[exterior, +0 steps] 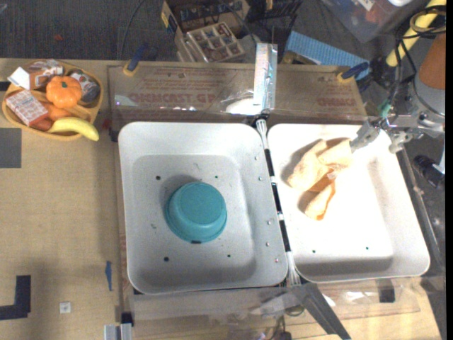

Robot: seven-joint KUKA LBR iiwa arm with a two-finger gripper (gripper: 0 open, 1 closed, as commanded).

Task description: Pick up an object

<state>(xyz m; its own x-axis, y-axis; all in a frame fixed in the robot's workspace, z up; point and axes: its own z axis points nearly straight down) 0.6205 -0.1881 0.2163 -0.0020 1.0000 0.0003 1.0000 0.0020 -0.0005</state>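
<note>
A tan and pale yellow soft object (318, 174) with an orange edge lies in the right white bin (375, 239), in its upper left part. My gripper (380, 138) is over that bin's upper right corner, just right of the object. Its fingers are spread apart with nothing between them. The left fingertip (361, 139) is at or very near the object's upper right end; I cannot tell if it touches. A teal bowl (197, 211) rests upside down in the middle of the left white bin (141, 154).
The grey arm (425, 119) comes in from the right edge, with cables above it. A basket of toy food (49, 98) sits at the far left of the bench. Cardboard and plastic wrap (233, 94) lie behind the bins.
</note>
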